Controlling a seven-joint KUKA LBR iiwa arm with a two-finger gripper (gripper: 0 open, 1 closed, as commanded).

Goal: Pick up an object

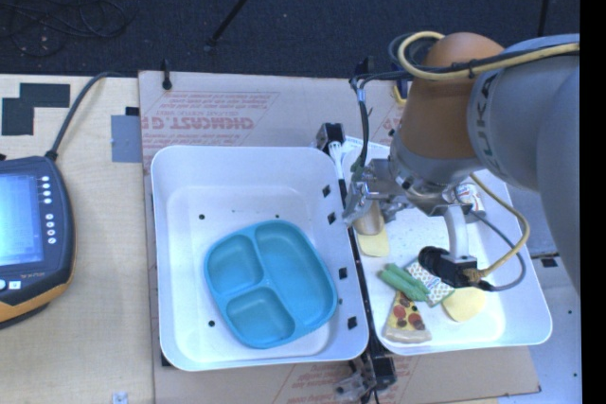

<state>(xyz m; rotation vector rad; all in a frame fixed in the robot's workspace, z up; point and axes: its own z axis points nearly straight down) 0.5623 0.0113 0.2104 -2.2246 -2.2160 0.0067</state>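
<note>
My gripper [365, 207] hangs low over the left side of the right bin [530, 322], close to the wall between the two bins. Directly under it is a small tan piece [370, 224], and a pale yellow piece [375, 245] touches that one's near side. Further toward the front lie a green pod-shaped toy [401, 280], a small patterned packet [428, 280], a pizza-slice toy [407, 317] and a round yellow toy [464, 304]. The arm's wrist covers the far part of this bin.
The left bin [180, 203] holds a blue divided plate [270, 282]. A teach pendant [28, 222] lies on the bench at the far left. Cardboard [227, 114] lies under the bins.
</note>
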